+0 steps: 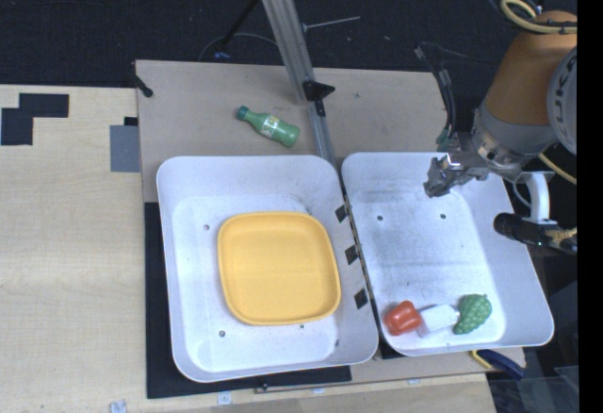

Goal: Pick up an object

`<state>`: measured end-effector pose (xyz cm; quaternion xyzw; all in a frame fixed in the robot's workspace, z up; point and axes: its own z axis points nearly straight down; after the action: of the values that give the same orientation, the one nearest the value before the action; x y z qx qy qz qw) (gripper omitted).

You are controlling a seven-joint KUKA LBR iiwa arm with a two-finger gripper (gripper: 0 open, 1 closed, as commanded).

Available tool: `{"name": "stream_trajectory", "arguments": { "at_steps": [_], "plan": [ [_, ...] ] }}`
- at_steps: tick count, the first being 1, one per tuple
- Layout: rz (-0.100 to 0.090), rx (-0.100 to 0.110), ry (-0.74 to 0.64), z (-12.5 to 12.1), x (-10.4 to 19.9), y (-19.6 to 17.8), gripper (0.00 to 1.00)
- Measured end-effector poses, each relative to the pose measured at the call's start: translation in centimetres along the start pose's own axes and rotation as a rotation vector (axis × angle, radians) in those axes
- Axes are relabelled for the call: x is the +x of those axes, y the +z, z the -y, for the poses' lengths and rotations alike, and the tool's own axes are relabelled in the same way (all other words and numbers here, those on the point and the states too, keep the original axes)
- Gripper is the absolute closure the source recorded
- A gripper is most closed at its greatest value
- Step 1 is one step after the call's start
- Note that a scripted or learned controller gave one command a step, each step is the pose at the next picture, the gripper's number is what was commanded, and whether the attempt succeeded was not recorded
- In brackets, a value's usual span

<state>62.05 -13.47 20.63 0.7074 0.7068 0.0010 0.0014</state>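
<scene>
Green toy (473,312), right bin's near corner, far from gripper (441,177)

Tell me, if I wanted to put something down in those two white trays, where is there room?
The right bin has bare floor from the gripper at its far edge down to the red toy, white block and green toy, crowded along its near edge. In the left bin, the yellow plate leaves just a border strip.
</scene>
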Motion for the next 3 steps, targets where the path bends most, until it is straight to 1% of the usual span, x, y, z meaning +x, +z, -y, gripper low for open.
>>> {"name": "stream_trajectory", "arguments": {
  "at_steps": [1, 3],
  "plan": [
    [-0.002, 0.002, -0.005, -0.1, 5.8, -1.3, 1.00],
    [-0.002, 0.003, -0.004, -0.4, 15.8, -3.4, 1.00]
  ]
}}
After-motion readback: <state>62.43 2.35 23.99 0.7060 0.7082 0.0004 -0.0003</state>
